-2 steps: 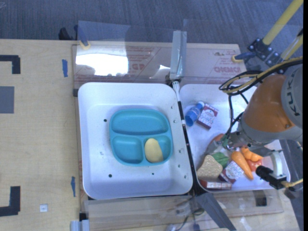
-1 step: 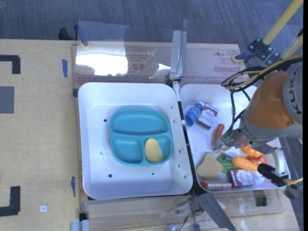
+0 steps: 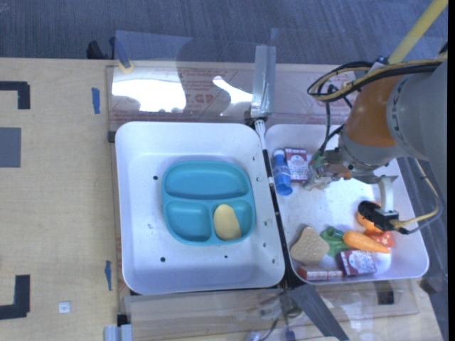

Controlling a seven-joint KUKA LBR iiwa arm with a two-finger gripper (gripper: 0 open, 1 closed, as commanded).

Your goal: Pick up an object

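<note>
The right bin holds several small things. A blue bottle lies against its left wall, and a maroon box stands right beside it. My gripper hangs low over the bin's upper part, just right of the maroon box, and I see nothing held in it. Nearer the front lie a tan bread slice, a green leafy piece, an orange carrot and a red box.
The left bin carries a blue divided tray with a yellow lemon-like item in its lower right compartment. A raised divider separates the bins. Bare white floor shows in the middle of the right bin.
</note>
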